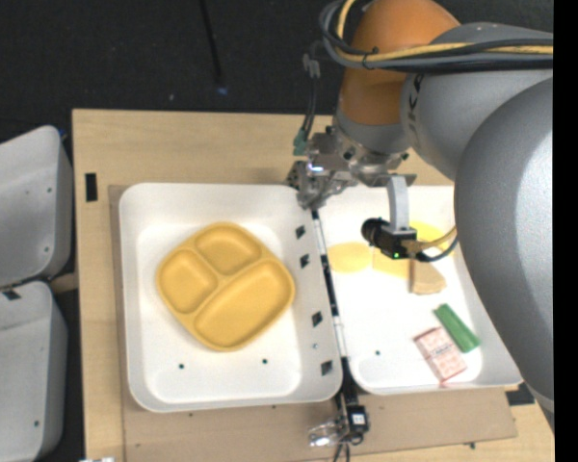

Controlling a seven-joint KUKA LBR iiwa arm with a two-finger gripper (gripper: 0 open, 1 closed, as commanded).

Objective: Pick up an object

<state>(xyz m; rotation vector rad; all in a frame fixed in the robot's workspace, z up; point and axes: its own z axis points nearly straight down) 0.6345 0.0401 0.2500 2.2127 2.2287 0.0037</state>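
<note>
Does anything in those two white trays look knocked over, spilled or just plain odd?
Nothing looks spilled or broken. The yellow divided plate lies flat in the left bin, turned at a slant to its walls. In the right bin, the green block and the red-and-white packet lie loosely scattered near the corner.

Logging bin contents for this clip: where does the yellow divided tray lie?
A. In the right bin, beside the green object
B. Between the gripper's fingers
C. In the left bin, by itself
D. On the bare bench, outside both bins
C. The yellow divided tray lies flat in the left bin, with nothing else beside it there; the green object lies in the right bin, where the arm reaches in.
</note>
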